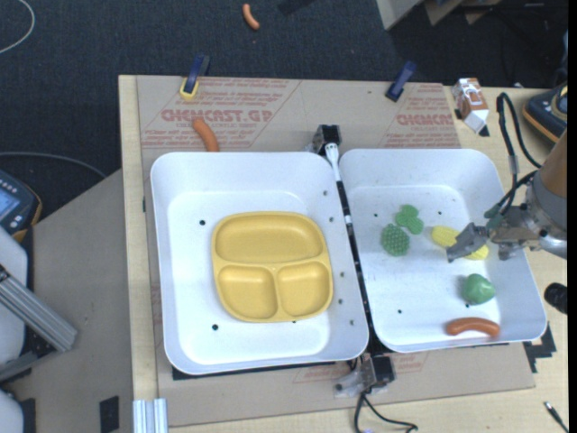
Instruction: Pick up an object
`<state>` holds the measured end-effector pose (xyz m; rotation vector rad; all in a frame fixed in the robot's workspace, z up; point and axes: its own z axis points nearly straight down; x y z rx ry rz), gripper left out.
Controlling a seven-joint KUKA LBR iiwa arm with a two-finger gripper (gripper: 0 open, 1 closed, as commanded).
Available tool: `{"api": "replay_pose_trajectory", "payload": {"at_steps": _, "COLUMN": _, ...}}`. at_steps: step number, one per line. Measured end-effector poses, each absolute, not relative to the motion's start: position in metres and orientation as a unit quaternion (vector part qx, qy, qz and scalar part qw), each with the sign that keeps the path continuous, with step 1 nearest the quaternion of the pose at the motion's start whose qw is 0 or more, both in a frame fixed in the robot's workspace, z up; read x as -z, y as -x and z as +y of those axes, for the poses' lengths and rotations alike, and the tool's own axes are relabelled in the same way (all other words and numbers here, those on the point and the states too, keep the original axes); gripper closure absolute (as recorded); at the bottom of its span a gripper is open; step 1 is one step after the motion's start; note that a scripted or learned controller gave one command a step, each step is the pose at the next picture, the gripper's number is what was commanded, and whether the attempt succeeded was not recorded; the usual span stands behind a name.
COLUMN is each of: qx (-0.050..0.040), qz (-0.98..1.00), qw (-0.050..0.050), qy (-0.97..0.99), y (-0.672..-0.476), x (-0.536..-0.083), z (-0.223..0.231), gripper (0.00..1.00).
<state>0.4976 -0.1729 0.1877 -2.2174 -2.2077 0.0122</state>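
Yellow toy food (445,235) lies in the right bin (424,165), touching or just under the gripper (483,242), with one rounded end showing on the gripper's left and a sliver of yellow below the fingertips — it looks like a smooth plastic lemon or banana, its long axis roughly across the bin, though the fingers cover too much to be sure. Whether those fingers are apart or closed on it I cannot tell, since the dark metal blurs against the yellow. Just below the gripper sits a glossy green lump (479,288), perhaps a pepper, and nearer the front wall a smooth orange-red sausage (471,327) lies lengthwise across the bin. To the left, well inside the bin, are a knobbly green berry-like piece (395,240) and a lighter green leafy piece (409,218), close together. The left bin (180,197) holds a matte yellow divided plate (270,266) — three compartments, rounded corners.
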Motion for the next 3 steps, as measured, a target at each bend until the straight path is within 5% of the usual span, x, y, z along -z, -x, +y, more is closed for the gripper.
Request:
{"api": "replay_pose_trajectory", "payload": {"at_steps": 1, "qx": -0.0002, "qz": -0.707, "qw": 0.000, "qy": 0.707, "y": -0.501, "x": -0.195, "z": -0.172, "gripper": 0.00}}
{"api": "replay_pose_trajectory", "payload": {"at_steps": 3, "qx": -0.0008, "qz": -0.707, "qw": 0.003, "qy": 0.707, "y": -0.501, "x": -0.082, "z": -0.167, "gripper": 0.00}}
